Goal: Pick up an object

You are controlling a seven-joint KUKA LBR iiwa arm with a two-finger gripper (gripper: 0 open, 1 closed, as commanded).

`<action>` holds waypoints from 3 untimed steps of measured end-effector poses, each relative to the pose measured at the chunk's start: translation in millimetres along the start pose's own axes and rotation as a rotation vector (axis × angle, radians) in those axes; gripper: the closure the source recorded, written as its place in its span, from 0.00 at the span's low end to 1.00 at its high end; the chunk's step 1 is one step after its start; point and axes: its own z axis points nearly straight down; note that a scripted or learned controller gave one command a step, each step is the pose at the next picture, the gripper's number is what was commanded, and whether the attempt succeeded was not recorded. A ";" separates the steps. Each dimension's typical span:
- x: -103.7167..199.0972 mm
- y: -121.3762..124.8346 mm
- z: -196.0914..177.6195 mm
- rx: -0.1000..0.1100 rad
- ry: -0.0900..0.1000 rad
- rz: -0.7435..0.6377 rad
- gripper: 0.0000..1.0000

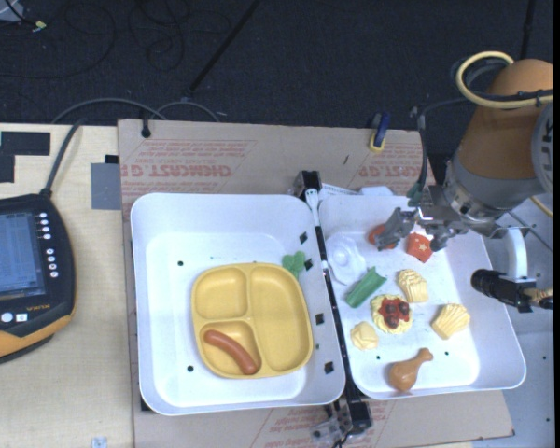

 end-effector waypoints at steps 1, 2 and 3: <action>66.7 -28.1 -228.3 -0.020 0.000 -0.005 0.00; 65.8 -28.1 -227.1 0.001 -0.002 -0.005 1.00; 96.7 -38.5 -128.7 0.009 -0.001 -0.002 1.00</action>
